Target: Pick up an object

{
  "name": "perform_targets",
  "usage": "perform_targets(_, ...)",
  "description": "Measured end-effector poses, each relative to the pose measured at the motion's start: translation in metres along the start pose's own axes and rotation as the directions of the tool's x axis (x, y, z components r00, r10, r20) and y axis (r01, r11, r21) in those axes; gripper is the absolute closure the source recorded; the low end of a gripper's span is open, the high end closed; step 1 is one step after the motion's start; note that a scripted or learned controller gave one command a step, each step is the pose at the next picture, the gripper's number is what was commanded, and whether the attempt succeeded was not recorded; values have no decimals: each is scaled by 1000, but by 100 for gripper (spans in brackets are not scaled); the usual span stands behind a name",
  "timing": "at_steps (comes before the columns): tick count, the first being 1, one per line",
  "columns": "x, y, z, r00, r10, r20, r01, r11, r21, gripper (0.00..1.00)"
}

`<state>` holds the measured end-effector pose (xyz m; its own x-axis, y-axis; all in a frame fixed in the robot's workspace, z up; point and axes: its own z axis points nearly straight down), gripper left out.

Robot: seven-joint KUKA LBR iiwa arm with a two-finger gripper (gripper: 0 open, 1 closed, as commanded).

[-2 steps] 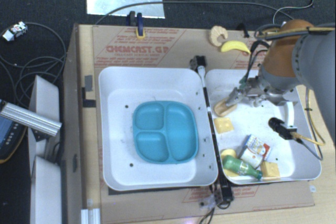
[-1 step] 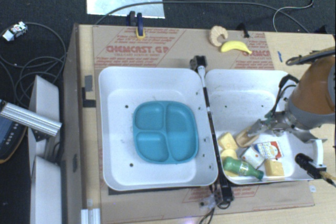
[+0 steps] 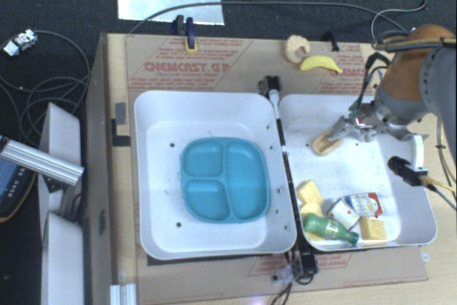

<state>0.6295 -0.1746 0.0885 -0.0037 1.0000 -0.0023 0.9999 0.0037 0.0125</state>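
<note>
End effector (image 3: 335,137) in right bin (image 3: 421,214): closed on tan wooden block (image 3: 327,143). Left bin (image 3: 153,125): blue divided plate (image 3: 224,178); right bin's near corner: green bottle (image 3: 330,228).

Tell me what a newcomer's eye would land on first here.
The blue divided plate stands out most, lying in the middle of the left bin. Next comes the grey arm with its orange band, reaching from the right so its gripper sits over a tan object in the right bin. A cluster of small items with a green bottle crowds that bin's near edge, and a banana lies behind it.
</note>
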Motion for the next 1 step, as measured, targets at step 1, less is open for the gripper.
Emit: perform_targets(1, 59, 13, 0, 1000, -1, -3, 1, 1000, 2, 0)
